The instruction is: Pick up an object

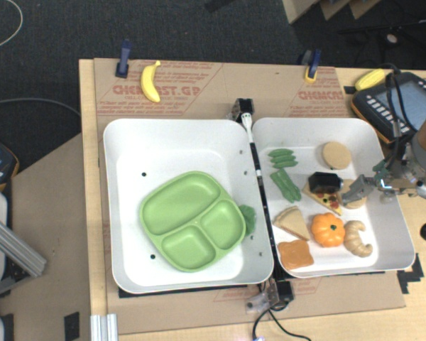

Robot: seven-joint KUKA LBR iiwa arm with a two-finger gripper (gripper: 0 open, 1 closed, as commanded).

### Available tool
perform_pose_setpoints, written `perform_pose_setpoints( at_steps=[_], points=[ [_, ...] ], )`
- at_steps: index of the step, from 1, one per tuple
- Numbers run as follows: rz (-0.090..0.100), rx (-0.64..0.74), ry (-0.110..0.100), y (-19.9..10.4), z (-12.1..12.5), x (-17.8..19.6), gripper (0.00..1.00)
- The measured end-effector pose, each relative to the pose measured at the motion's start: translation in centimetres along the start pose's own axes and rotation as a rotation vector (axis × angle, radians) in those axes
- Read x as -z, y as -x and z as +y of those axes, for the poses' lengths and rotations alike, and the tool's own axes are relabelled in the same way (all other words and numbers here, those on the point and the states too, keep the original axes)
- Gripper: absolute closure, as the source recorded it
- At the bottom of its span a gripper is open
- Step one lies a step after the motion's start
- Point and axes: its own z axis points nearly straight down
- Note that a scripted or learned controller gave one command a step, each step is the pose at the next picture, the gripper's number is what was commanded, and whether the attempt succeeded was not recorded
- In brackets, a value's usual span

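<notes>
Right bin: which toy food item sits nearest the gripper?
The pizza slice with dark topping, just left of the gripper; the orange pumpkin and round tan cookie lie farther.

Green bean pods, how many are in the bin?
2. One green pod lies near the right bin's top left; the other green pod lies just below it. More could hide under other food.

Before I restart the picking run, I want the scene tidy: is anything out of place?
Yes. A yellow banana lies on the cardboard behind the left bin, outside both bins. A green item sits half hidden under the green divided plate.
</notes>
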Motion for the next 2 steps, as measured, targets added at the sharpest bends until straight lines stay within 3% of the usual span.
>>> perform_pose_setpoints(
  at_steps=[1, 2],
  points=[
    [-0.006, -0.001, 0.008, 2.22, -1.28, -9.85, 0.00],
    [-0.003, -0.002, 0.005, 2.04, -1.42, -9.12, 1.00]
  ],
)
